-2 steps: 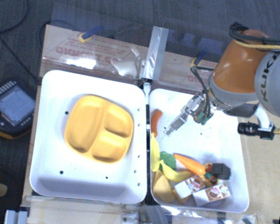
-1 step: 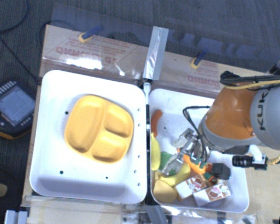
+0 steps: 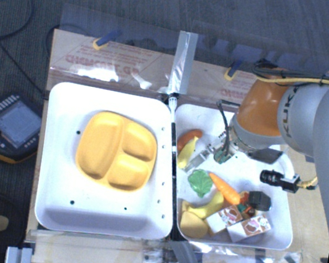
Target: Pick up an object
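Grey arm's two-finger gripper [image 3: 205, 158] low in right white bin [image 3: 278, 237], centre frame, above green leafy toy [image 3: 199, 181]; jaws' state cannot be told; yellow sectioned plastic plate [image 3: 117, 150] lies in left white bin [image 3: 53, 196].

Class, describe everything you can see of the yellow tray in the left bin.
The yellow tray is a rounded-square, smooth, plastic-looking dish, orange-yellow, moulded into three shallow compartments: one large on its left, two smaller on its right. It lies flat on the floor of the left white bin, roughly central and turned slightly askew to the walls. It touches only the bin floor.
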Controlling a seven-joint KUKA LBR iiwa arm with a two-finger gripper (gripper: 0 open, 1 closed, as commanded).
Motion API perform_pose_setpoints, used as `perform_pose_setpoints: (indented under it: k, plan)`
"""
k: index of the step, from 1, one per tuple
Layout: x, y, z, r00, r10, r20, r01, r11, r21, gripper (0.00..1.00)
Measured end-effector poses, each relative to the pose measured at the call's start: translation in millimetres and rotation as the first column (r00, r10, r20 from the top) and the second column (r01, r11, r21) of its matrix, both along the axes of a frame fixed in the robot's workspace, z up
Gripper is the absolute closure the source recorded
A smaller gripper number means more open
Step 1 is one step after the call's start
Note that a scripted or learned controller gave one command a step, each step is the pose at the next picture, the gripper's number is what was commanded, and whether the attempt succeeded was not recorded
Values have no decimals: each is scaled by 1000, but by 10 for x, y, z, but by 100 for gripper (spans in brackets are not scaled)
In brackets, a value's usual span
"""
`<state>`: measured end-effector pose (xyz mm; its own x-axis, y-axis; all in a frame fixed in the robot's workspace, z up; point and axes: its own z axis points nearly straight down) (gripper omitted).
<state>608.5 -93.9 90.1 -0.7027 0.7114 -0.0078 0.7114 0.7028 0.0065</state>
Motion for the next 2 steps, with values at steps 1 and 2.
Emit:
perform_pose_setpoints:
  k: [1, 2]
  plan:
    - [-783, -527, 8, 997, 82, 1, -82, 997, -5, 0]
    - [-508, -269, 9, 957, 289, 2, -289, 957, -9, 0]
